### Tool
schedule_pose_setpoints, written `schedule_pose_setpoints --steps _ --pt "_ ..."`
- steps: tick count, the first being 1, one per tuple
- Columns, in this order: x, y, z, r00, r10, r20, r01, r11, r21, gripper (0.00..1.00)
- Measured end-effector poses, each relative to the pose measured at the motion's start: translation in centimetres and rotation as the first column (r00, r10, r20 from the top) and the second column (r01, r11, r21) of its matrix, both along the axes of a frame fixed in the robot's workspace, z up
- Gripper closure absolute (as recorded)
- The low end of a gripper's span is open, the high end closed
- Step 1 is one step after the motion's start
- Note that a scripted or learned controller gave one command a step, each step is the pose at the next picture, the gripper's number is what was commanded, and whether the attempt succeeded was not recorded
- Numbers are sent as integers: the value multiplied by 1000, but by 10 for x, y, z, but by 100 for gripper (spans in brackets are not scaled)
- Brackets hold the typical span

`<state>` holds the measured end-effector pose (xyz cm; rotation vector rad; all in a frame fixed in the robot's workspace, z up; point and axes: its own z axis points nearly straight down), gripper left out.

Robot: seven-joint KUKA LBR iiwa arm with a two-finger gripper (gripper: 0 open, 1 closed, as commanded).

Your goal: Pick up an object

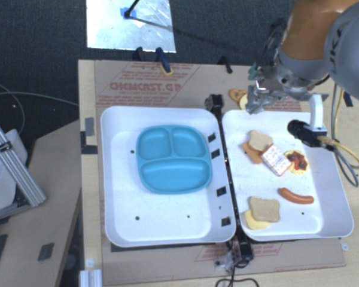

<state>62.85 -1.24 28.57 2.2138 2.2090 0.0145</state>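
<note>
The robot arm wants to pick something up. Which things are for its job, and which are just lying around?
For the job:
gripper
bread slices
sausage
pink-dotted packet
pizza piece

Just lying about:
blue divided plate in the left bin
shiny sheet behind the bench

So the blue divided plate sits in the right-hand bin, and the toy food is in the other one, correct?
Not quite. The camera view shows the blue divided plate in the left bin. The toy food, such as the sausage and the bread slice, lies in the right bin, the other one.
</note>
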Motion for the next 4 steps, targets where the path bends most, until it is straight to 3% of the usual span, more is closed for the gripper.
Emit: schedule_pose_setpoints --steps 1,2,3,4 --pt "-30 10 -93 1000 3 -25 -3 1000 4 100" --pt "-76 107 -103 1000 16 -19 -15 1000 8 100" --pt "-74 145 65 1000 12 3 -12 1000 11 100" --pt "-81 132 213 1000 7 3 -7 1000 8 100"
